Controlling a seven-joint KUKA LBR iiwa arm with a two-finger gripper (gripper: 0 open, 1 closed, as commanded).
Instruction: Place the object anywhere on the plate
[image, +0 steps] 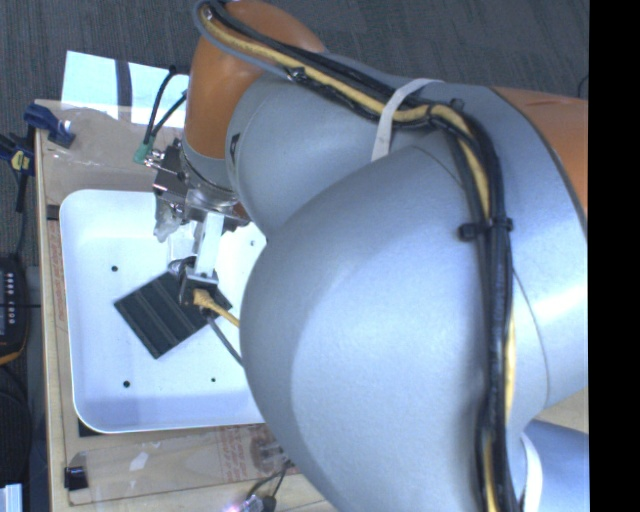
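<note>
A flat black ribbed slab lies at a slant on the floor of the left white bin, near its middle. My gripper hangs over the back part of this bin, just above and to the right of the slab, below the orange band of the wrist. Whether anything sits in the gripper I cannot make out. The grey arm covers the whole right side of the view and hides the second bin.
A wooden bench edge runs along the front of the bin. A blue clamp sits at the bench's back left corner. A dark device stands off the bench at the far left.
</note>
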